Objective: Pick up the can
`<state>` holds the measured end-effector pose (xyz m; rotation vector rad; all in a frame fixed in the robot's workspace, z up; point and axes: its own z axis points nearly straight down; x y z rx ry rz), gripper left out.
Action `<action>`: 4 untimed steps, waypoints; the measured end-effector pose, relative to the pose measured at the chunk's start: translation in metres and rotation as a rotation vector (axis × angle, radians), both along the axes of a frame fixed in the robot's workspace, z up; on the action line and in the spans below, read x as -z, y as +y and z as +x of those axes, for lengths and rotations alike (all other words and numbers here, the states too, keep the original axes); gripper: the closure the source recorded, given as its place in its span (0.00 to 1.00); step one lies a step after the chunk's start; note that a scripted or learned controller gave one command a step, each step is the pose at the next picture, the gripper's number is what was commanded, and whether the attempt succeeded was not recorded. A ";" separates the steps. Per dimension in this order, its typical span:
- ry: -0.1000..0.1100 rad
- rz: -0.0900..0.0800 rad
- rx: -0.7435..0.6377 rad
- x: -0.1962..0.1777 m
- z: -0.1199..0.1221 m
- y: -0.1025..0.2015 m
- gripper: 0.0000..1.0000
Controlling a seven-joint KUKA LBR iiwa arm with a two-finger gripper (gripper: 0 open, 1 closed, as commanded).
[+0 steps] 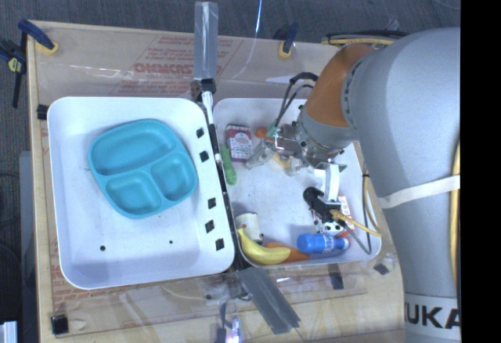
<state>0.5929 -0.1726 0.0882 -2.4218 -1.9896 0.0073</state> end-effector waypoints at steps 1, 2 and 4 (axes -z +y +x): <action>0.000 -0.004 0.437 -0.001 0.064 0.003 0.00; -0.001 -0.003 0.382 -0.001 0.064 -0.025 0.00; 0.002 -0.003 0.474 0.000 -0.024 -0.026 0.00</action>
